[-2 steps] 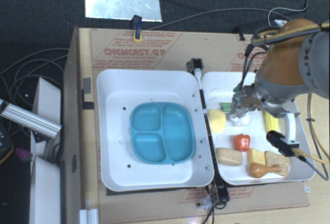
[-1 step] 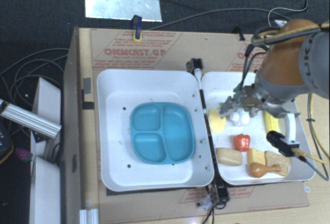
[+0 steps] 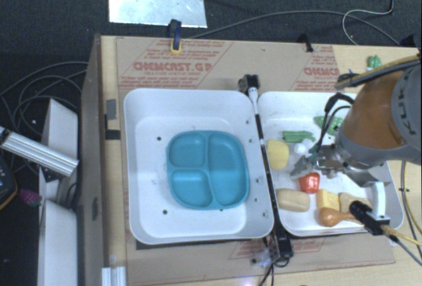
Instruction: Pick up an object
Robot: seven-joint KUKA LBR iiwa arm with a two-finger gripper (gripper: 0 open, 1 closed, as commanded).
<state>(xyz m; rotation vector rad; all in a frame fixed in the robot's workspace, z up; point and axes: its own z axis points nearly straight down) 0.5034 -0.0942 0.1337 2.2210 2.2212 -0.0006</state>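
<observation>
Red object point(image 3: 309, 181) sits beneath the gripper point(image 3: 308, 166), finger state indeterminable, in the right bin point(image 3: 287, 101) among yellow, tan and green items; left bin point(image 3: 146, 103) holds a blue divided plate point(image 3: 208, 169).

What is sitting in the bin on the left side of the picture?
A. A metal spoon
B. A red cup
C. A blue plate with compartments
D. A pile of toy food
C: the left bin holds a blue divided plate; the toy food lies in the right bin.
</observation>
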